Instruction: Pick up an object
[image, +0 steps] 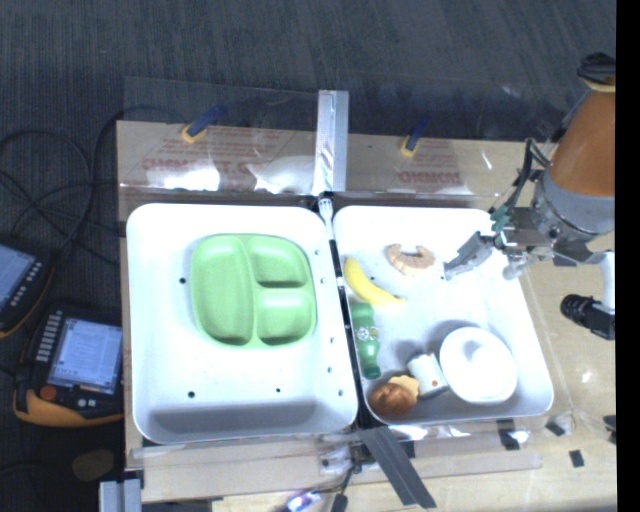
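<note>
Camera view: the tool (466, 258) hangs over the right bin (520, 310), its fingers seemingly parted and empty — beside the donut (411, 258). A skewed descent could nudge the donut toward the banana (368, 285) — missing it.

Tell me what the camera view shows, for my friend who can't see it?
A grey and orange robot arm reaches from the right, its end effector above the right bin, which holds a banana, a green bottle, a half doughnut, a white bowl, a cup and a brown bun. The left bin holds a green divided plate.
</note>
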